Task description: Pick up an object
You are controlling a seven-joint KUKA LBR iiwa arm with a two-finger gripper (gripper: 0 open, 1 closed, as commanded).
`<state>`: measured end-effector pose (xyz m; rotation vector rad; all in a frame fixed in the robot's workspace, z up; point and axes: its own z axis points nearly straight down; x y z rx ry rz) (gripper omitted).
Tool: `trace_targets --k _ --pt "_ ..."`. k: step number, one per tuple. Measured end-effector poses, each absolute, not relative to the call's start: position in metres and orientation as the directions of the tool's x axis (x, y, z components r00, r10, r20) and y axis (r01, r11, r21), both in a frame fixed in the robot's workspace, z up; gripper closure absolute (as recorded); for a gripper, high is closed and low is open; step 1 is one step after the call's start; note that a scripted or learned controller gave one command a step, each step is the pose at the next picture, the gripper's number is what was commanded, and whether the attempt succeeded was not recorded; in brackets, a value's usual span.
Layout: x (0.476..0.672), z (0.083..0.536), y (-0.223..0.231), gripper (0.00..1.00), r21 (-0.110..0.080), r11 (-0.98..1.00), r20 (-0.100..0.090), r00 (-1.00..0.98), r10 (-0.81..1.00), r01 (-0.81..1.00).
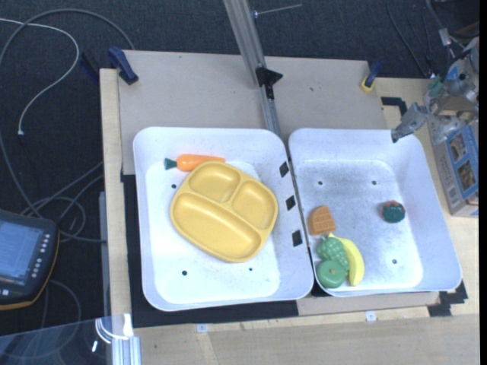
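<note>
The right bin (411,154) holds several toy foods. A small green and red piece (393,211) lies alone near its right side. An orange waffle-like piece (322,220), green grapes (332,248), a yellow banana (353,262) and a green apple (329,274) cluster at its front left corner. In the left bin (152,204) a yellow divided plate (224,210) lies beside an orange carrot (199,160). My gripper (409,120) hangs at the far right, above the right bin's back right corner, well away from all the objects.
A metal pole (247,33) slants from the top down to the gap between the bins. Blue clamps (122,65) grip the bench's back corners. Cables and a pendant (23,257) lie on the floor at the left.
</note>
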<state>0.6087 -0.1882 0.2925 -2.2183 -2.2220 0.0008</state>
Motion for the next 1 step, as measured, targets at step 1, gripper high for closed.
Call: trace_targets --k 1 --pt "0.6087 0.2925 -0.1882 0.00 -0.002 0.002 0.001 -0.002 1.000 1.000"
